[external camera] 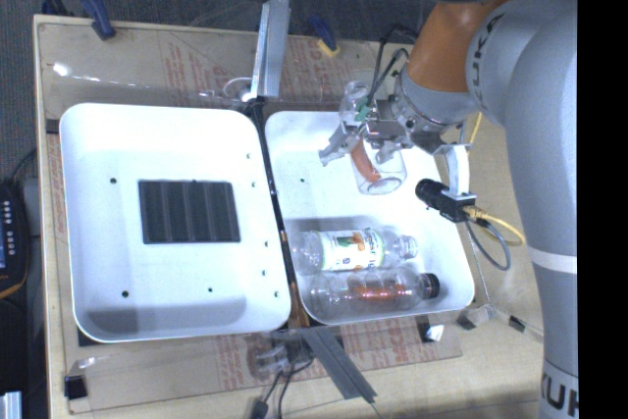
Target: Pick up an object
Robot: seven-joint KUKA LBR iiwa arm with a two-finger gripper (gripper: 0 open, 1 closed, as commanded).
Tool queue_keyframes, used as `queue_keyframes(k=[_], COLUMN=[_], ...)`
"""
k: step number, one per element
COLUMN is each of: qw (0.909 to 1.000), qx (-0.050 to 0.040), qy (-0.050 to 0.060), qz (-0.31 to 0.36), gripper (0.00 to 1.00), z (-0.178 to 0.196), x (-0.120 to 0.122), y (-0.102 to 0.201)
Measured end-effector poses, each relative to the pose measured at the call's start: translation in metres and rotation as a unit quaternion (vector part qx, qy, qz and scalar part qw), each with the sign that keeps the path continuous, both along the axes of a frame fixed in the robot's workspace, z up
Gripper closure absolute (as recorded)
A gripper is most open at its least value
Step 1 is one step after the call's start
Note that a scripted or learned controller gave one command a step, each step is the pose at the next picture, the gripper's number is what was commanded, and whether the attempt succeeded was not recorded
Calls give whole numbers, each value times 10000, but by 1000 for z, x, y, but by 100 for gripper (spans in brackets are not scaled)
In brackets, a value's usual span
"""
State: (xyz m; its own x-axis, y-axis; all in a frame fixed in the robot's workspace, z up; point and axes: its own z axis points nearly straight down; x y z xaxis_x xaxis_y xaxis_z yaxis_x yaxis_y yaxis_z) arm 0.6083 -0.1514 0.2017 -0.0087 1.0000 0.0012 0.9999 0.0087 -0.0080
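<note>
1. We judge the step in hand to be the grasp itself: the hand [365, 144] hangs over the far end of the right-hand bin [306, 186], with a small clear cup [381, 174] with a reddish streak directly beneath it.
2. The cup's upper part meets the underside of the hand. We cannot tell whether the hand is wide or narrow, nor whether the cup is actually caught or only lying under it.
3. If the cup is caught, the next move calls for a straight lift clear of the bin. If not, the hand would need to settle squarely over the cup and close before rising. Clear, smooth plastic may well slip, in our judgement.
4. Further out from the hand, past the cup, a labelled bottle [351, 250] lies on its side, and just beyond it a dark-capped bottle [378, 289] rests against the bin's near wall. The two lie side by side, apart from the cup, so they should not hinder a lift.
5. Well away from the hand, the other bin [98, 162] holds a black ridged panel [188, 211], flat in its middle.
6. A blue clamp [98, 15] grips the far edge of the surface [147, 54].
</note>
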Motion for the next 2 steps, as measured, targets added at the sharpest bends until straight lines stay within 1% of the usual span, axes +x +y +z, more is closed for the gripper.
queue_keyframes(k=[1, 2], qw=[9960, 9999], qx=[-11, 3], qy=[-20, -2], qz=[-893, -170], gripper=[0, 0], z=[-6, -10], x=[31, -2], y=[-33, -50])
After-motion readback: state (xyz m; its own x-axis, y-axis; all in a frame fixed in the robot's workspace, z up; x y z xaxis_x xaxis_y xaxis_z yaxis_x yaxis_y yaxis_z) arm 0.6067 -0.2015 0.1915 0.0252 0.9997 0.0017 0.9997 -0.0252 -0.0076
